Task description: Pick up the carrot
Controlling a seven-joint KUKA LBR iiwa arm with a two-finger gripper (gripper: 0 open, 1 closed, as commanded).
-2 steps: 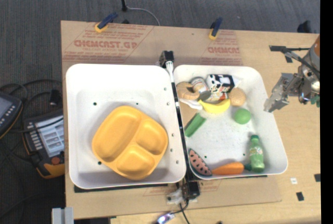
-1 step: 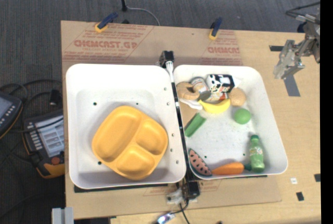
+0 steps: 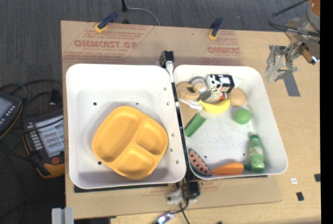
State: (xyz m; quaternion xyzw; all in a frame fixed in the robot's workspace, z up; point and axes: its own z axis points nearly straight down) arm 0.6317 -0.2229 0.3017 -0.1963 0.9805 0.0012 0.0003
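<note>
The carrot (image 3: 227, 169) is orange and lies flat along the front wall of the right bin (image 3: 270, 114), between a watermelon slice (image 3: 200, 162) and a green bottle (image 3: 255, 153). My gripper (image 3: 280, 66) hangs above the bench off the right bin's far right corner, well away from the carrot, with nothing between its fingers.
The right bin also holds a banana (image 3: 216, 107), a green cucumber piece (image 3: 195, 124), a green ball (image 3: 242, 116), a tan ball (image 3: 238, 97), a black-and-white cow toy (image 3: 219, 82) and a doughnut (image 3: 187, 91). A yellow divided plate (image 3: 130, 141) lies in the left bin (image 3: 83, 88).
</note>
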